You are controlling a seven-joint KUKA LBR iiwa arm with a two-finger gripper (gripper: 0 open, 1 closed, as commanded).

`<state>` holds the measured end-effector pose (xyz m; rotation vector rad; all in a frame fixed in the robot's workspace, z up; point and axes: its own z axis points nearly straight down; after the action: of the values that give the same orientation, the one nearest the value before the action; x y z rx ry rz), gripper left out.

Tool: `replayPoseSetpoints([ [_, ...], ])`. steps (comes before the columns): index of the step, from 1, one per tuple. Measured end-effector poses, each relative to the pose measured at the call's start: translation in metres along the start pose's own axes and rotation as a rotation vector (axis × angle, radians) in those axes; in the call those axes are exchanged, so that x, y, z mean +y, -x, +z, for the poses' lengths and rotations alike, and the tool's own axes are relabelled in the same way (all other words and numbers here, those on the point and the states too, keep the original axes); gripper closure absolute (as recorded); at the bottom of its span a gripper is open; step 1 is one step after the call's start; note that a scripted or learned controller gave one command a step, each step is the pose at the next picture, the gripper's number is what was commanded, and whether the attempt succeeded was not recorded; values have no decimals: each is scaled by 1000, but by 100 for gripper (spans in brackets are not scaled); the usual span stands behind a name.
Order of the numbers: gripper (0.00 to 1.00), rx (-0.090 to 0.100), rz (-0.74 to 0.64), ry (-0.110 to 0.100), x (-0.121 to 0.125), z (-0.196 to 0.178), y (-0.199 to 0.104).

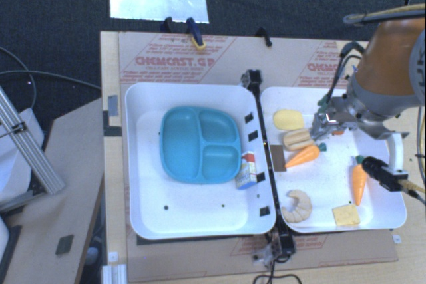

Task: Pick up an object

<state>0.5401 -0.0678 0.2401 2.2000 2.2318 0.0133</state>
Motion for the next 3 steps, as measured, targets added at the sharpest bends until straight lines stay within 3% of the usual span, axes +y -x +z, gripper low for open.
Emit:
replayPoseSetpoints([
  [1, 100, 1, -5, 2, 1, -11, 0],
  [2, 0, 1, -5, 2, 1, -10, 0],
  [3, 0, 0, 17, -14, -5, 155, 20],
])
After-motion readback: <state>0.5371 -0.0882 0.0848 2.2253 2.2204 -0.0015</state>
